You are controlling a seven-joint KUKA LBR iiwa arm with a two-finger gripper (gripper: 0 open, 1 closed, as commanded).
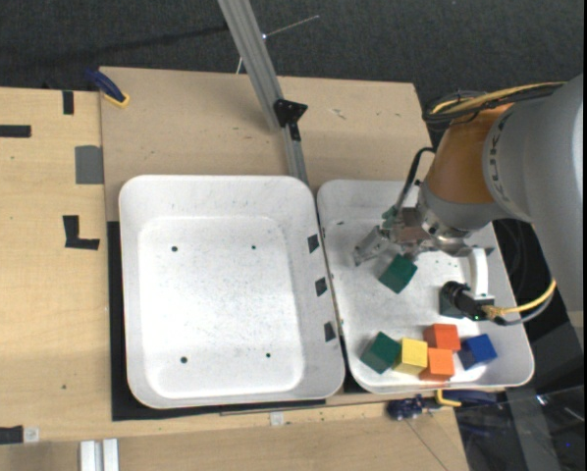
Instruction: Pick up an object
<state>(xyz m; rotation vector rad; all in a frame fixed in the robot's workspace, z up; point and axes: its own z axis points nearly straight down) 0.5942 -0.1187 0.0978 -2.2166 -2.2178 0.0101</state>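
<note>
Green block point(398, 274): tilted, seen in the right bin point(347, 263), directly under the gripper point(392, 251); whether it is clamped or merely touched cannot be told. Gripper: carried on the grey arm point(529, 155), poised above the block; the state of its closing cannot be told. Cluster of blocks near the right bin's front rim, apart from the green block: dark green block point(380, 351), yellow block point(413, 353), orange blocks point(441, 349), blue block point(478, 349). Left bin point(215, 292): set beside the right bin
</note>
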